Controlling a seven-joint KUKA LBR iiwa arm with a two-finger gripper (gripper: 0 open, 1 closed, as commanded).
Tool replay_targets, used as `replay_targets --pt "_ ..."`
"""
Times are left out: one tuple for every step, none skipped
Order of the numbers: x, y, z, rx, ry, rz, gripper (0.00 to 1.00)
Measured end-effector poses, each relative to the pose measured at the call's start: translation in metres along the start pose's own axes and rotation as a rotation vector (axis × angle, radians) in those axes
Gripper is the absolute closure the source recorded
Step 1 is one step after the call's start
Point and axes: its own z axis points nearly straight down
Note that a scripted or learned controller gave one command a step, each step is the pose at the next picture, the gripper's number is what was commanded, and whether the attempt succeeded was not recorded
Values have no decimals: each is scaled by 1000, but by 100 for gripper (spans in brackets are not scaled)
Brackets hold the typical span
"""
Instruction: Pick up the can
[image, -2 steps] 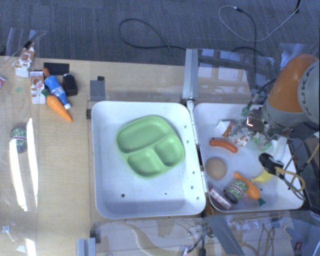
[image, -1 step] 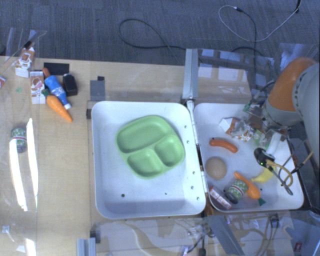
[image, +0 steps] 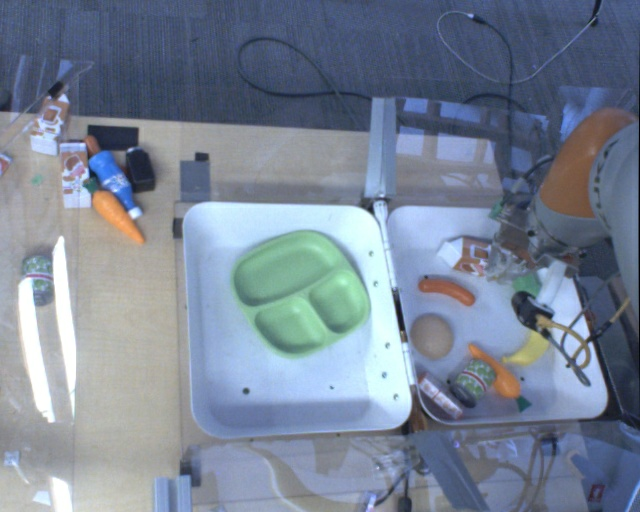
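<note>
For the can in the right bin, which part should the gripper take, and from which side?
Probably the can's round body, approached from above. It lies tilted near the bin's front wall, with a carrot touching on its right and a dark packet on its left, so side approaches look crowded.

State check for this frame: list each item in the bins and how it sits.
Can: on its side, right bin, front.
Sausage: lying flat.
Carrot: lying beside the can.
Banana: lying flat.
Green divided plate: upright, left bin.
Gripper: low over the small carton.
</note>
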Motion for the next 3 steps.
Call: replay_targets --pt "0 0 0 0 0 0 0" --pt "3 32 -4 28 -1 92 0" --pt "58 22 -25 45 -25 65 0"
